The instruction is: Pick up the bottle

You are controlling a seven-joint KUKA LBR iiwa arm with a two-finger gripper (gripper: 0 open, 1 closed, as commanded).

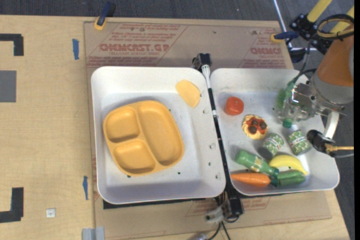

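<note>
The bottle is seen upright at three o'clock in the right bin, just beside the gripper. Whether the jaws are wide or narrow cannot be told.

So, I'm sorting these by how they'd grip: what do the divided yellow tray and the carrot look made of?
The divided tray looks like moulded plastic: uniform yellow, rounded compartment walls, a soft satin sheen. The carrot looks like smooth toy plastic, evenly orange and slightly glossy, though rubber can't be ruled out from this view.
</note>
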